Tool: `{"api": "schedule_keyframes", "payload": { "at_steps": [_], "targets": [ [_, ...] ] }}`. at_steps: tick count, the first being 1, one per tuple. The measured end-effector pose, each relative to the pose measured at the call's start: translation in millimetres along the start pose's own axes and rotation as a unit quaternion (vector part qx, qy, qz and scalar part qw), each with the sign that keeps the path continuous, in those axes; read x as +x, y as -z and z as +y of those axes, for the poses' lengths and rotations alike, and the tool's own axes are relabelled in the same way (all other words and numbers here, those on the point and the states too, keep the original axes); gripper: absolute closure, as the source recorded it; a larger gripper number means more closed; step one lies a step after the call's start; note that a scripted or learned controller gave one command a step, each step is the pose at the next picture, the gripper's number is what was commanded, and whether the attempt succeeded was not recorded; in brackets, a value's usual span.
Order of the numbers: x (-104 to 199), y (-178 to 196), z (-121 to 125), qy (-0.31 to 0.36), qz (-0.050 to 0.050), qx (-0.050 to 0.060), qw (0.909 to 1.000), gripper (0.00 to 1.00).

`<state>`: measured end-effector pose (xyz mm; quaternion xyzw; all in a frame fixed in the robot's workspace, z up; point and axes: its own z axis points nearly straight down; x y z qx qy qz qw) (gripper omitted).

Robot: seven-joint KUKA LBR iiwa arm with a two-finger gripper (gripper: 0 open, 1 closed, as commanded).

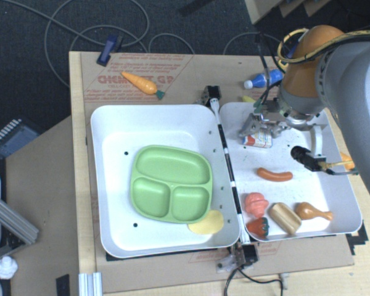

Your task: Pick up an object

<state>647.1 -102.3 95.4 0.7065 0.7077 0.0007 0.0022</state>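
Left bin (pixel 105 184): green tray (pixel 171 182). Right bin (pixel 342 208): sausage (pixel 275 175), toy foods. End effector (pixel 259 128) finger state unclear.

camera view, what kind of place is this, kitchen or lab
Most likely a robotics lab test bench, not a kitchen: a grey arm reaches over two white bins, the food is toys such as a plastic carrot, and loose cables trail across dark carpet.

The arm (pixel 333 60) hangs over the right bin (pixel 351 217) above a red-and-white packet (pixel 258 141).
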Motion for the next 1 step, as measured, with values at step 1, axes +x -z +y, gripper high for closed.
{"api": "schedule_keyframes", "payload": {
  "at_steps": [1],
  "targets": [
    [69.5, 91.2, -19.9, 0.000, 0.002, 0.000, 1.0000, 1.00]
  ]
}}
